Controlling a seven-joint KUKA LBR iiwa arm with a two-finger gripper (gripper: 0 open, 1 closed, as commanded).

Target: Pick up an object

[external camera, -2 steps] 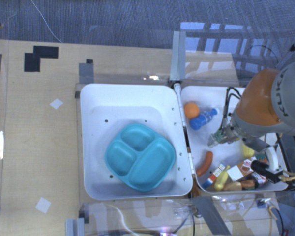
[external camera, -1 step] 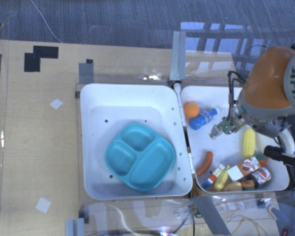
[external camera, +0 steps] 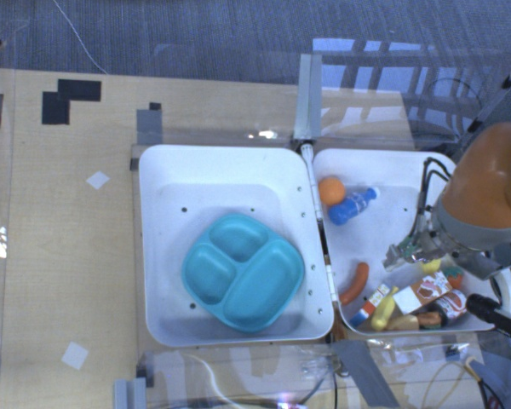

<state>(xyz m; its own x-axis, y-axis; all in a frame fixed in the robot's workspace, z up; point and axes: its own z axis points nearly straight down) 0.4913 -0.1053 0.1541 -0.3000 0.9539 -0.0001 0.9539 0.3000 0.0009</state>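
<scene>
Reaching from right, gripper (external camera: 406, 254) low in right bin (external camera: 383, 173)

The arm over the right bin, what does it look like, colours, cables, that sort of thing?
The arm is bulky and rounded, with a broad orange band sitting above a grey wrist section. Black cables loop along its left side. Below the wrist, the pincer is a small grey metallic assembly, too blurred to make out markings.

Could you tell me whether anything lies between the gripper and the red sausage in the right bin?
Nothing visible does. The gripper hangs over bare white floor of the right bin, and the red sausage lies apart to its lower left near the divider. The orange ball and blue bottle sit farther up.
</scene>
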